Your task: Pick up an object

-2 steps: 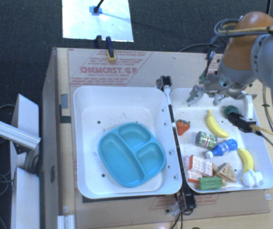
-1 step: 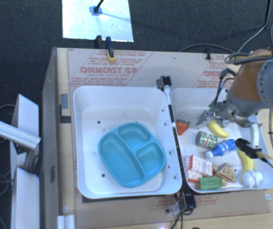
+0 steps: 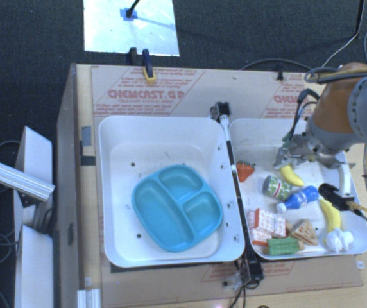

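My gripper (image 3: 289,157) hangs low over the back of the right bin (image 3: 260,132), just above a small yellow banana-shaped piece (image 3: 291,174). Whether it touches that piece I cannot tell. In front of it lie a green can (image 3: 275,187) and a blue bottle (image 3: 297,199). A red-orange piece (image 3: 244,169) rests by the bin's left wall. A second yellow banana (image 3: 330,214) lies toward the right side.
Near the right bin's front edge are a red-and-white packet (image 3: 270,223), a green block (image 3: 283,246), a tan wedge (image 3: 305,232) and a white lump (image 3: 338,239). In the left bin (image 3: 126,133) sits a blue divided plate (image 3: 177,207).
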You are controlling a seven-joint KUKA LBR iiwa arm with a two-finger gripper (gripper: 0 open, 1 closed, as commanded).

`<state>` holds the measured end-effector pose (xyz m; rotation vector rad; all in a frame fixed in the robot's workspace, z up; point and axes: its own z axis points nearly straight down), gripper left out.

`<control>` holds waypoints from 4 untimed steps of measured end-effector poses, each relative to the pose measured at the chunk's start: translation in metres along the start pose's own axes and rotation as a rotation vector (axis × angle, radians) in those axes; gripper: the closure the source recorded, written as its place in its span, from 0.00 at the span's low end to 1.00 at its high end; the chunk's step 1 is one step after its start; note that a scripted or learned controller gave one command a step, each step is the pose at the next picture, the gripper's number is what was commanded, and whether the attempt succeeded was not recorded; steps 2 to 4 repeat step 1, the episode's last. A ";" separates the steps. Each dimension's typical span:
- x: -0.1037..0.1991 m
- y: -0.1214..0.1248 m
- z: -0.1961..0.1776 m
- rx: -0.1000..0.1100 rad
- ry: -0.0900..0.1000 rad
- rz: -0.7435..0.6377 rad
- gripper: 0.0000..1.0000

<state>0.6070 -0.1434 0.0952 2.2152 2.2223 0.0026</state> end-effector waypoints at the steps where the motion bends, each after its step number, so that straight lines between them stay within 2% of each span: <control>1: 0.097 -0.029 -0.090 0.000 0.003 -0.001 1.00; 4: 0.097 -0.029 -0.090 0.000 0.003 -0.001 1.00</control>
